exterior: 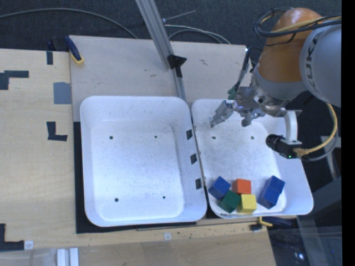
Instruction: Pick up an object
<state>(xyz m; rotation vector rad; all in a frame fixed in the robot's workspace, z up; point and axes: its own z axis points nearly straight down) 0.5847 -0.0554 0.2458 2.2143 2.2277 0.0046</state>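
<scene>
The gripper [233, 117] hangs over the upper part of the right bin [294, 204], its two thin metallic fingers [220, 115] spread apart with nothing between them, the left one angled down toward the bin's upper left corner and the other a short stub near the middle. Above it sits a cluster of grey metal wrist parts, then the smooth orange band [285, 43] and the rounded grey arm [327, 49] filling the upper right of the frame, with a black and yellow cable looping along its lower side. The right bin is a shallow white plastic tray with rounded corners and a speckled, scuffed floor. At its lower edge, well apart from the gripper, lies a tight group of small cubes: a blue block [219, 186], an orange block [242, 185], a green block [228, 202] and a yellow block [248, 203] touching one another, and a larger blue block [272, 192] just beside them on the right. The left bin [89, 148] is the same white speckled plastic, larger in the frame, with four small dark dots on its floor. Both rest on a pale wooden bench [33, 165] marked with dark tape pieces, and a ribbed aluminium post [155, 24] slants in from the top centre.
</scene>
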